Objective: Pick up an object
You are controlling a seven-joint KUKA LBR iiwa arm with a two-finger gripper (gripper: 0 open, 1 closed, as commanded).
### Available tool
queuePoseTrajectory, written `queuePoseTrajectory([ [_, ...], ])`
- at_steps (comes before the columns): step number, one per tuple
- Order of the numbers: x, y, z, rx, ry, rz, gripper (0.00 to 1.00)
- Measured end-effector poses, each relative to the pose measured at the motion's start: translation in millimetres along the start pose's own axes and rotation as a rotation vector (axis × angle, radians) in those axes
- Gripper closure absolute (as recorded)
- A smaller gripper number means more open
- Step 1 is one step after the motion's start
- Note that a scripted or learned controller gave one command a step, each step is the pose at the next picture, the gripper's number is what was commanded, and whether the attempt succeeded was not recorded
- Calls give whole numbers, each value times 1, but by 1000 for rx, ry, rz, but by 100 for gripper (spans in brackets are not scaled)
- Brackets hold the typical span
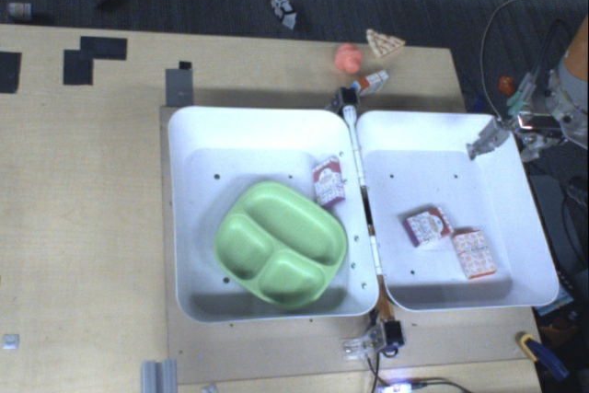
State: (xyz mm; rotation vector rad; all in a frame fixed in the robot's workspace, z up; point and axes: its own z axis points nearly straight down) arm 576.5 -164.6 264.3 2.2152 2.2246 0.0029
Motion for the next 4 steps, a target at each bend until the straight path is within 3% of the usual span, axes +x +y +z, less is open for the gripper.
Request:
queuePoseTrajectory([
  [1, -24, -50, 168, -5, -3, 3, 0],
  [2, -23, -48, 157, -11, -2, 3, 100],
  [3, -23, -48, 157, -11, -2, 2, 0],
  [4, 2, -84, 177, -8, -4, 5, 0],
])
